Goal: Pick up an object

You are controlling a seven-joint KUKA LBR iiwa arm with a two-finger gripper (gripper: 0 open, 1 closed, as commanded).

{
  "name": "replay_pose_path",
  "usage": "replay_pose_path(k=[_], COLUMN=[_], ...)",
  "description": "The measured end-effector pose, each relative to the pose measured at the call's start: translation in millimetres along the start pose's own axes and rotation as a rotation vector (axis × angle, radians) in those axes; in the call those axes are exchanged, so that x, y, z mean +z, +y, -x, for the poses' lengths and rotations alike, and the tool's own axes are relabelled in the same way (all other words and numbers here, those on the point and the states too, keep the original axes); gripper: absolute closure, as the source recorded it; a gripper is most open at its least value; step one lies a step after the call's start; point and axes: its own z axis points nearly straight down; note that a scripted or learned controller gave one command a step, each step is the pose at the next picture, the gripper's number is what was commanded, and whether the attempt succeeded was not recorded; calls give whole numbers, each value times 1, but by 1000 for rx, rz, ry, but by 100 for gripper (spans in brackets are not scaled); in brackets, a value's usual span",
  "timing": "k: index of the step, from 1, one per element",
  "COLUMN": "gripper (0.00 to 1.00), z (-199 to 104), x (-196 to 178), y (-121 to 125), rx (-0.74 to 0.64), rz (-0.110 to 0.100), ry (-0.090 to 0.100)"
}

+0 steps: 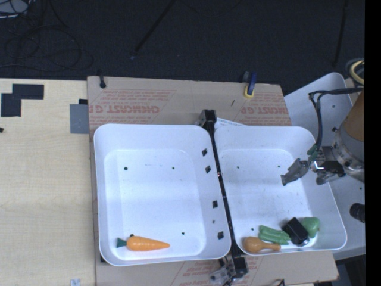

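The task looks barely begun: nothing has been lifted, and every candidate object lies on a bin floor. The hand [296,173] hangs over the right side of the right bin [262,137], its dark fingers pointing left across the bin; nothing sits between them, though whether they are spread wide or drawn narrow cannot be told from this slanted view.

In the near right corner of that bin lies a small cluster: a green pepper-like piece [274,234], a tan pear-shaped object [259,245] just beside it, a black block [296,230] resting against them, and a rounder green item [311,224] to its right. These sit nearer the camera than the hand and apart from it.

The left bin [149,137] holds a single orange carrot [146,243] in its near left corner, well apart from the hand.

What remains, judging from this, is the whole pick: choosing a target, descending, closing and lifting. The cluster is the closer choice, though its crowding could spoil a clean grip.
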Motion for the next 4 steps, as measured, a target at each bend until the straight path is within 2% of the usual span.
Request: replay_pose_path(k=[1,2,3,4], gripper=[0,0,0,0], z=[-43,-66,-122,-196], x=[122,173,120,66], y=[83,145,145,144], rx=[-6,-4,-6,-8], rz=[-5,-1,-2,4], ry=[3,0,14,3])
